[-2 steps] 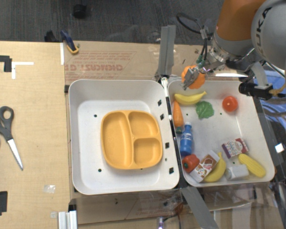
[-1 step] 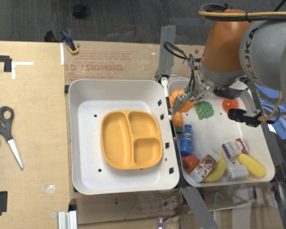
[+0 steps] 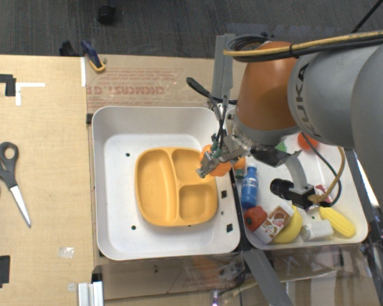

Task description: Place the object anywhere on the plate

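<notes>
Orange object point(image 3: 221, 166) pinched in the gripper point(image 3: 212, 164) at the plate's point(image 3: 154, 190) right edge.
Fingers look closed on the small orange thing, held above the seam between the two bins, just beside the yellow plate's upper right corner; the plate lies in the left bin point(image 3: 108, 234); a bottle point(image 3: 249, 189) and banana point(image 3: 337, 220) sit in the right bin point(image 3: 357, 203); carrying seems done; lowering and releasing over a compartment remain.
</notes>
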`<state>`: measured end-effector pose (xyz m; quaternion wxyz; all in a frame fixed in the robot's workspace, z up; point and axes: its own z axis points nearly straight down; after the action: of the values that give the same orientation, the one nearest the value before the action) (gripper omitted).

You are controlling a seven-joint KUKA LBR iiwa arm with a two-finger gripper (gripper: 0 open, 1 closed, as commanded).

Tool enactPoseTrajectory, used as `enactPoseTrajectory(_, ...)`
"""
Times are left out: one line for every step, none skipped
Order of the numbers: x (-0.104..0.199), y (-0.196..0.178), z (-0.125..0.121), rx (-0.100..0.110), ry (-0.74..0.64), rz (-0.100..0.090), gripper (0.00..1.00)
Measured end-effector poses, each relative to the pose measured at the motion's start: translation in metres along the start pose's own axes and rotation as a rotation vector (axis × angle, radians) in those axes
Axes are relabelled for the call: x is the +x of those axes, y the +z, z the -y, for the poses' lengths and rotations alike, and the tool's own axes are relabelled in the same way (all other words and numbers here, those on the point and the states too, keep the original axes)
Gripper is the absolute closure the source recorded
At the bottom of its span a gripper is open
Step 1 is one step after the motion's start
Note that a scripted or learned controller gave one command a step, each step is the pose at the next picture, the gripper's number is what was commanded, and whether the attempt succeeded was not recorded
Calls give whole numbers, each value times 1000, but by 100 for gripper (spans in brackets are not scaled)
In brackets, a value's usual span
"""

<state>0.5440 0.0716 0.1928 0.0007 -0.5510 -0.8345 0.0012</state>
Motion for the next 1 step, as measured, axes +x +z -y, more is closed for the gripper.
enactPoseTrajectory(0, 0, 0, 0, 1, 0, 0)
